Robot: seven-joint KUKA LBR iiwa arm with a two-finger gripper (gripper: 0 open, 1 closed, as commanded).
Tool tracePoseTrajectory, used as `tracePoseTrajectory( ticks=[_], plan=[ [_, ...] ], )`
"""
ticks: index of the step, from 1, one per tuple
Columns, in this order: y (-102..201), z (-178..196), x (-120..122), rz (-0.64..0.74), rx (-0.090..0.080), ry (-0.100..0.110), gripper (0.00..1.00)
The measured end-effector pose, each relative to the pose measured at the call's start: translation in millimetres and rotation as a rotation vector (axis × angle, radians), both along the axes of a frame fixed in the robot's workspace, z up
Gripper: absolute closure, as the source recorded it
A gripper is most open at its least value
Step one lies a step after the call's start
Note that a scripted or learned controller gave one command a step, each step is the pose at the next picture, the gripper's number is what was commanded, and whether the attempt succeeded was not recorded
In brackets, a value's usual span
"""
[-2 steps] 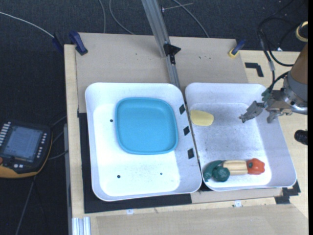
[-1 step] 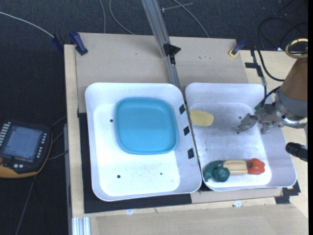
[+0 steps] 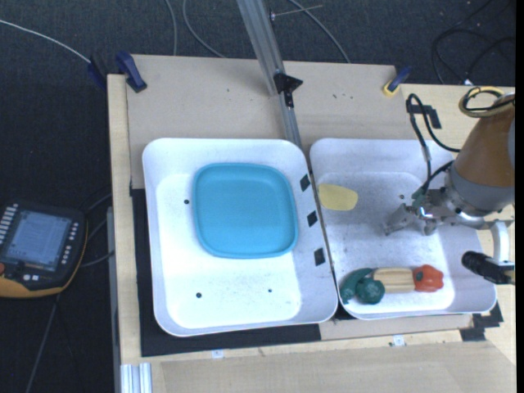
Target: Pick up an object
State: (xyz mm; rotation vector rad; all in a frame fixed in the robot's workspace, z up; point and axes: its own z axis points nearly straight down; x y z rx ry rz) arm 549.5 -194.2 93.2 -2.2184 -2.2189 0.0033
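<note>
A: Over the right bin [image 3: 327, 158] the gripper [image 3: 407, 219] is seen, low above the speckled floor near the middle. Nothing is seen between its fingers. Whether they are spread or pressed together cannot be told; the metal parts blur into one grey shape.

B: Candidates noted?

A: Three. A yellow piece [image 3: 337, 196] lies near the bin's left wall, apart from the gripper. A wooden toy [image 3: 395, 280] with a red end, and a green toy [image 3: 363, 287] touching or just beside it, lie along the near wall. A blue plate [image 3: 245, 210] sits in the left bin [image 3: 164, 244], well apart from the arm.

B: Risks from here?

A: Bare floor appears to lie under the gripper, so a closure at this spot would likely catch nothing. If the toys are targeted, the near wall could be struck by a finger, or both toys could be nudged together and neither seized. The yellow piece looks flat; it is judged likely to slide or be missed at the edge. The cable [image 3: 423, 142] looped beside the wrist could snag on a wide swing
</note>
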Motion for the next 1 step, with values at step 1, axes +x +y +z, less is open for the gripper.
tracePoseTrajectory(
  ticks=[1],
  plan=[
    [-0.3,13.2,1.7,0.0,-0.001,-0.006,1.0]
  ],
)
